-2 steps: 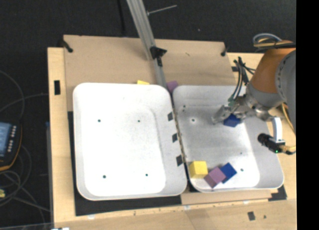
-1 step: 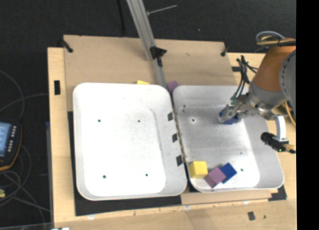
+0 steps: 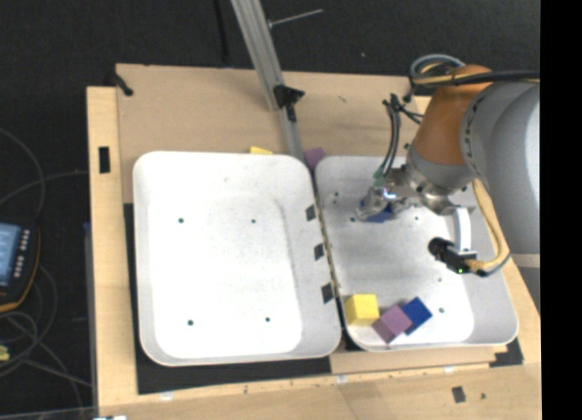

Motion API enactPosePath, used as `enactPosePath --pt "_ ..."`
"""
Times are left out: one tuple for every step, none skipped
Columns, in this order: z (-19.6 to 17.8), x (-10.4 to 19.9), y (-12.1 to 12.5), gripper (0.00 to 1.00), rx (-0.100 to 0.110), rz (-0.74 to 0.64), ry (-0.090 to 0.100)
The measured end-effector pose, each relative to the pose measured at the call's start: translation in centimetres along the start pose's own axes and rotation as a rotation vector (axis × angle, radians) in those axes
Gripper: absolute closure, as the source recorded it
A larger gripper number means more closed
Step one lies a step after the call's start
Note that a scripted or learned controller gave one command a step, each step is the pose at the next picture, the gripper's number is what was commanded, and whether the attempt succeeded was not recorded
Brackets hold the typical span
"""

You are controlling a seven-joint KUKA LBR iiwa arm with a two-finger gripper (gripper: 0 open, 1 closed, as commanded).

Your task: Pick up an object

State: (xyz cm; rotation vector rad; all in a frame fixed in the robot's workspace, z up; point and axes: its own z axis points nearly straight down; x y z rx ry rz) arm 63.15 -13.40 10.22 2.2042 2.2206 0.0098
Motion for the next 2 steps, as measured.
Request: enactPosePath --pt "-10.0 6.9 -1.2 1.00 0.005 0.000 0.006" --pt "-15.0 16.5 -4.9 1.00 0.010 -0.004 0.008"
